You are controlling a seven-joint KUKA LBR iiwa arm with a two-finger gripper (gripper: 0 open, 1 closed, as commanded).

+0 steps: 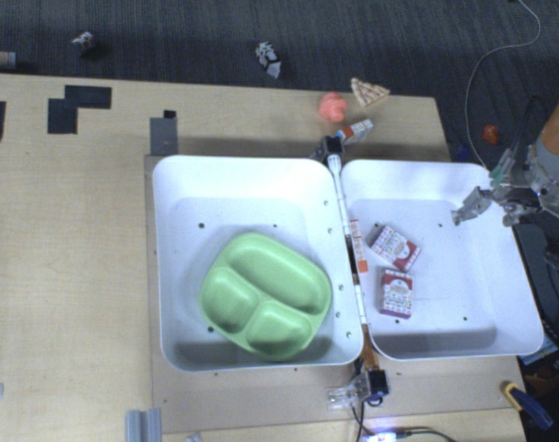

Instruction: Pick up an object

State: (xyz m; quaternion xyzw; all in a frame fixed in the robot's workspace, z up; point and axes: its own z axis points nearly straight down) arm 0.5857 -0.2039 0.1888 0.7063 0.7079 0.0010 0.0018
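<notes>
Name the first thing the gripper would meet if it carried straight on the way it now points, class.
The gripper points left and downward, so it would probably meet the bare floor of the right bin first; the upper small red packet lies further along, though depth is unclear.

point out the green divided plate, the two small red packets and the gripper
green divided plate (pixel 265 295): camera view, centre ridge.
upper red packet (pixel 393 247): camera view, its face.
lower red packet (pixel 396 293): camera view, its face.
gripper (pixel 471 207): camera view, at its fingertips.

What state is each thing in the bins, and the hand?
Green divided plate: left bin, upright, tilted against the bin's near slope, nothing in its compartments.
Upper red packet: right bin, lying flat, free.
Lower red packet: right bin, flat, free.
Hand: over right bin's far right corner, holding nothing.
</notes>
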